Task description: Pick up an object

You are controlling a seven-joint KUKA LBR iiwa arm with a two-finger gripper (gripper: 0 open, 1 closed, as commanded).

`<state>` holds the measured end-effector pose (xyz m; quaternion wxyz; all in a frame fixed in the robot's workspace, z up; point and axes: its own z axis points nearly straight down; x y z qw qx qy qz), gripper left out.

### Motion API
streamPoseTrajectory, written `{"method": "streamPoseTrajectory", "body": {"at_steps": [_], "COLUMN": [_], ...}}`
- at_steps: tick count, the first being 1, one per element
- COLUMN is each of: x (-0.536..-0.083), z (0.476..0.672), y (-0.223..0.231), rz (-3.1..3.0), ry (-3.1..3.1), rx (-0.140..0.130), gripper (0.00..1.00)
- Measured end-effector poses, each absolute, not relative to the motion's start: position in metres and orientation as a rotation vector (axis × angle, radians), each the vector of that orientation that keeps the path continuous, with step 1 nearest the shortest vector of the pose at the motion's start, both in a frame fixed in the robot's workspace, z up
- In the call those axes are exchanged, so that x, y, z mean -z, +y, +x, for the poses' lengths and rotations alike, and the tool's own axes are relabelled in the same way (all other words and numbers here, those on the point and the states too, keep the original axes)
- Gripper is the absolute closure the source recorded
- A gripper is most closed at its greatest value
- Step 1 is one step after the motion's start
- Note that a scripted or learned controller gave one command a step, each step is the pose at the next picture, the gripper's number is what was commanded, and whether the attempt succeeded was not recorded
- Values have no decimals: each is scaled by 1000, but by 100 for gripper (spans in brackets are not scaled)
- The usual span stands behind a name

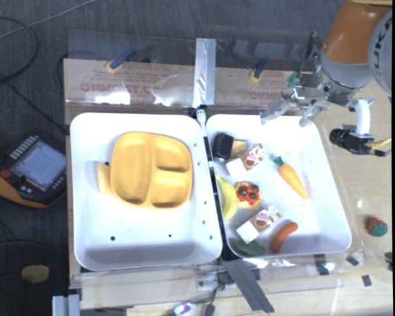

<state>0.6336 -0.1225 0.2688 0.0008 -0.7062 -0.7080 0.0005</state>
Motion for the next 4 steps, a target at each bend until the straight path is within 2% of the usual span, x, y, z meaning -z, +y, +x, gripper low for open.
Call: {"method": "streamPoseTrajectory", "body": {"at_steps": [1,2,3,4], "x": [-269,-165,-98,-91], "z": [634,659,614,560], "y": [-123,-140,-200,-204], "rz": [-2217,-2096,-2012,-2118], "ry": [-2223,-2339,-2414,-2333], "rx": [-1,-6,5,14], "gripper": [0,0,0,0]}}
